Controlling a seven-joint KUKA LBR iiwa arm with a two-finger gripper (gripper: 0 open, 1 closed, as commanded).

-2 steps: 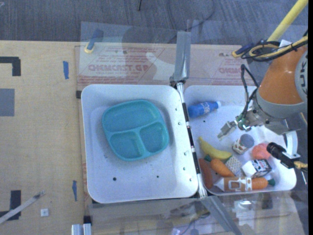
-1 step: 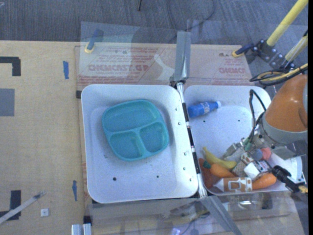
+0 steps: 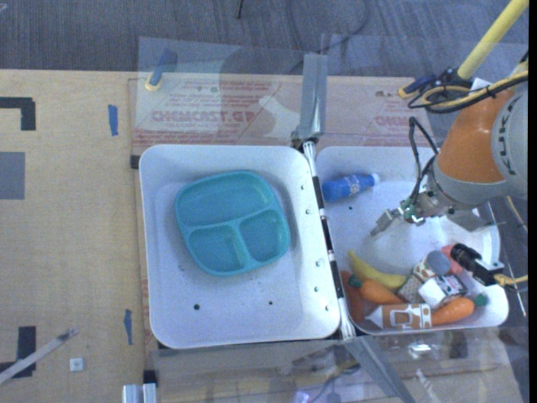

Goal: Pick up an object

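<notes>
Item: small blue plastic bottle [image 3: 348,185], likely light, rigid, slick; grip mid-body; two-finger gripper [image 3: 403,217] nearby, spread, grasping nothing.

Grey arm reaching from right, jaws seemingly spread, gripper [image 3: 401,217] empty

The two bins [image 3: 159,250] look like smooth, matt white plastic, and the teal divided plate [image 3: 232,222] like smooth plastic with a faint sheen. The bench [image 3: 67,250] appears to be matt wood or board, though that is hard to judge. The blue bottle [image 3: 346,185] seems glossy plastic.
</notes>
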